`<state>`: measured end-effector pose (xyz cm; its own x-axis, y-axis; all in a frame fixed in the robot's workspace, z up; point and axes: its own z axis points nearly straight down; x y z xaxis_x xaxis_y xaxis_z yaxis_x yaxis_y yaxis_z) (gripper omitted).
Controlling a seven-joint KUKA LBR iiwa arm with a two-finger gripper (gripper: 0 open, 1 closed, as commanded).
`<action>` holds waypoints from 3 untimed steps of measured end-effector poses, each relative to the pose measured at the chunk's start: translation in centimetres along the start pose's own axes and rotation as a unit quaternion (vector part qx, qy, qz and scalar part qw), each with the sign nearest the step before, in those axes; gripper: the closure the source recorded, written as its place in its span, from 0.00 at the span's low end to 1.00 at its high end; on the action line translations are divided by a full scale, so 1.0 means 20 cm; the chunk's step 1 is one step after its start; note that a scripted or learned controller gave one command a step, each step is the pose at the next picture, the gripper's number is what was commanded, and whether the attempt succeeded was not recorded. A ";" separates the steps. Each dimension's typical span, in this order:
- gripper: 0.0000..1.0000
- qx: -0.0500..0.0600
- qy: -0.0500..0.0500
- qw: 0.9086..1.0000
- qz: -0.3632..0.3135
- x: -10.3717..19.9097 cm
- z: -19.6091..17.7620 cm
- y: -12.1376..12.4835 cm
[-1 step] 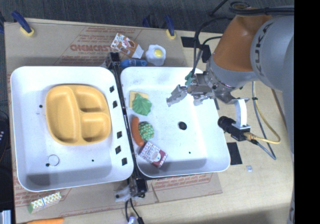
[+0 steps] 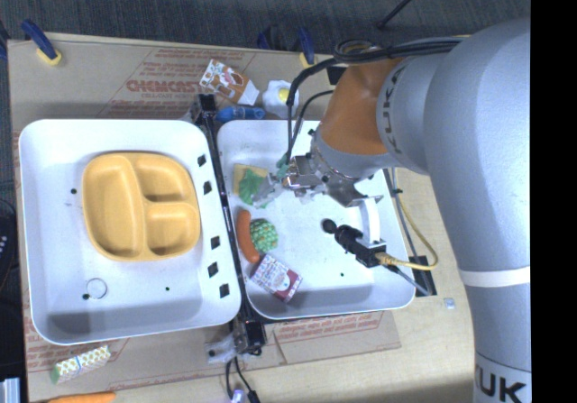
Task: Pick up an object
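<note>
In the right bin (image 2: 397,297), at centre frame, the gripper (image 2: 281,178) sits low over the bin's upper-left corner, close to a yellow-green packet (image 2: 250,181). Whether it is open, closed or gripping cannot be determined; the wrist and cabling mask the tool tip. No object is seen lifted clear of the bin floor. Candidate objects in this bin: the yellow-green packet beside the tool, an orange sausage-shaped item (image 2: 244,234) along the left wall, a green dotted ball (image 2: 263,233) touching it, and a red-and-white packet (image 2: 276,278) nearer the lower edge. The left bin (image 2: 45,212) holds a yellow divided tray (image 2: 141,205). Judged step: approach or grasp attempt at the packet. Next move calls for closing on the packet, then a vertical lift to confirm retention
</note>
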<state>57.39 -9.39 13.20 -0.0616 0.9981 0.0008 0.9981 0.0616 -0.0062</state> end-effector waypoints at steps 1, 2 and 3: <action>0.00 -0.001 0.000 1.000 -0.010 0.01 0.19 -0.23; 0.00 0.000 0.001 0.999 0.041 0.00 0.21 -0.31; 1.00 0.000 0.001 0.999 0.038 0.01 0.16 -0.31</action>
<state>51.16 -9.67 10.14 0.0139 0.9999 0.0024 0.9999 -0.0139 -0.0071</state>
